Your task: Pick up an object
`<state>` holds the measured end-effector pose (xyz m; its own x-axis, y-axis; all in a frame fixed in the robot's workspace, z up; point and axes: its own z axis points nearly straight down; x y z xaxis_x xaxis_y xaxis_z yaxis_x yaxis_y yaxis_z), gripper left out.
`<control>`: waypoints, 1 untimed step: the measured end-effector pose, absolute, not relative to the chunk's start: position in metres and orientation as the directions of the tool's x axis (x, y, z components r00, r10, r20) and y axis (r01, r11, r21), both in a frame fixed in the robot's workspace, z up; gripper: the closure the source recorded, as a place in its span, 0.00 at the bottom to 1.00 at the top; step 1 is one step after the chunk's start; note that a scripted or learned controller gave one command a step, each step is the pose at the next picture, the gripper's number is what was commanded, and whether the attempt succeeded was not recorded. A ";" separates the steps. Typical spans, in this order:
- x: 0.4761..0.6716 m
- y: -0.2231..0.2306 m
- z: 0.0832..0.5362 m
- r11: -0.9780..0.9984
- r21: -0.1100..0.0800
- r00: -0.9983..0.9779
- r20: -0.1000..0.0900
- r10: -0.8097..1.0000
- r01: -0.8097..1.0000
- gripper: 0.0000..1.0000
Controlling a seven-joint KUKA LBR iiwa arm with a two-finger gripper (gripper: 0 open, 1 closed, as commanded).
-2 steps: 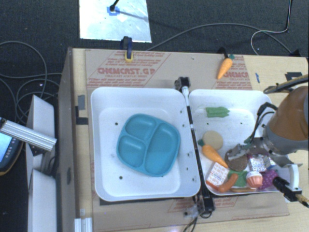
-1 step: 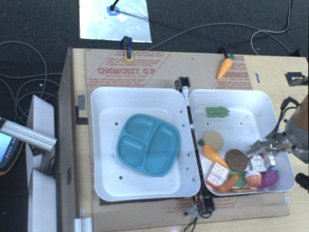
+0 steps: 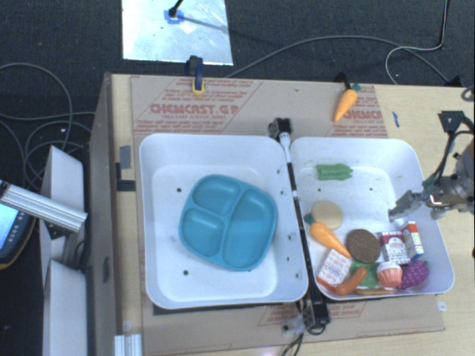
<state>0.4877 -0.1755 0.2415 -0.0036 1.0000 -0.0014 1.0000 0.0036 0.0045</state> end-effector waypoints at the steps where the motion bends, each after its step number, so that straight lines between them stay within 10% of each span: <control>1: 0.486 -0.176 0.175 0.002 0.000 -0.002 0.000 1.000 1.000 0.00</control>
